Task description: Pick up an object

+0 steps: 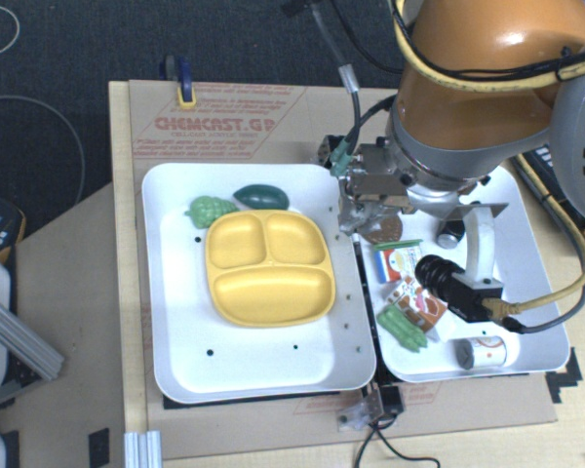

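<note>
We're flagging the shared wall as the main risk. The gripper (pixel 363 214) is hanging low at the right bin's (pixel 523 248) far corner, just beside the left bin (pixel 175 291). A descent here could be clipping the rim. It could also be pinning the brown round object (pixel 383 229) against the wall rather than grasping it. That object, our likeliest target, is lying just beside the gripper and looking flat, so it could be slipping out. The arm (pixel 497 27) is reaching in from the right with the wrist pointing down, and its bulk is covering the bin's far half. We're not able to tell whether the gripper is open or closed.
</note>
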You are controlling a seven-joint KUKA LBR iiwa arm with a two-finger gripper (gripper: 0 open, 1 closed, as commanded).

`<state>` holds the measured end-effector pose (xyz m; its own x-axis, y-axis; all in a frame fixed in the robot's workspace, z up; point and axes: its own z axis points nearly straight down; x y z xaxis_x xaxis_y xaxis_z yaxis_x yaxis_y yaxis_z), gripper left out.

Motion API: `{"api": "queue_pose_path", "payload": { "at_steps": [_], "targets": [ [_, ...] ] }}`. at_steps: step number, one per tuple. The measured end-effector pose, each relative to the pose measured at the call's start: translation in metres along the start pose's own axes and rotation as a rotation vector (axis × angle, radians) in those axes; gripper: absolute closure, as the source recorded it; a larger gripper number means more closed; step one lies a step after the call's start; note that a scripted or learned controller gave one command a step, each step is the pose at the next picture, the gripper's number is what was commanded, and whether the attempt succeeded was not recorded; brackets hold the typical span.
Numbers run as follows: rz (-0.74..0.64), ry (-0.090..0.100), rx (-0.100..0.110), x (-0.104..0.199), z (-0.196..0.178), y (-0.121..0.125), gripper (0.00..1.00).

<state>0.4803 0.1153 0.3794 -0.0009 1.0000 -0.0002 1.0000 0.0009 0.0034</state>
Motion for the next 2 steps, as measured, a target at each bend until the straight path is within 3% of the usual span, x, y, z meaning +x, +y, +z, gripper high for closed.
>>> {"api": "queue_pose_path", "payload": {
  "at_steps": [1,2],
  "targets": [
    [0.008,-0.002,0.011,-0.066,0.121,0.046,1.0],
    [0.011,-0.001,0.015,-0.151,0.2,0.005,1.0]
  ]
}}
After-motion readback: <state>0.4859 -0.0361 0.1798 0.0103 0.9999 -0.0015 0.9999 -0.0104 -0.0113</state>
